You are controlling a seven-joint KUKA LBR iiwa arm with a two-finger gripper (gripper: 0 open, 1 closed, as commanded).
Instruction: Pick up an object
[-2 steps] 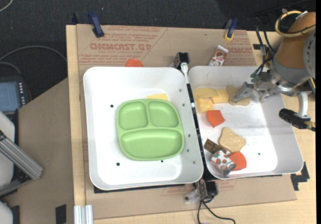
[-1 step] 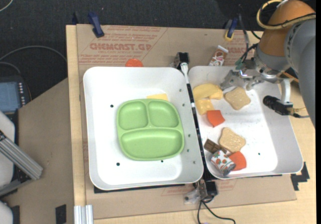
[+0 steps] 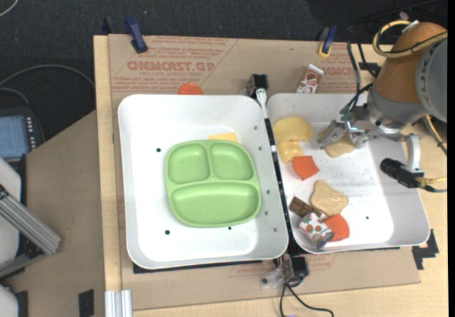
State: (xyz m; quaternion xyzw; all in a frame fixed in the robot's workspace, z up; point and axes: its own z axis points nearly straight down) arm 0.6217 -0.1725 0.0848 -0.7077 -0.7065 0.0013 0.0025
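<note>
On the worktop (image 3: 106, 166), the left bin (image 3: 135, 116) holds a green tray (image 3: 211, 184) with a yellow slice (image 3: 224, 137) at its far edge. The right bin (image 3: 398, 223) holds the loose pieces: yellow lumps (image 3: 291, 129), an orange wedge (image 3: 305, 166), a tan biscuit (image 3: 328, 199). At its far right my hand (image 3: 340, 139) sits low over a tan piece (image 3: 341, 148), likely my pick. I cannot tell its grip.

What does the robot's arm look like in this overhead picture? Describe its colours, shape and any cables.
The arm is bulky and rounded, grey, with a broad orange band above the wrist. It narrows to a metallic grey gripper of small angular parts. A yellow cable loops by the orange band, and dark cables run beside it.
</note>
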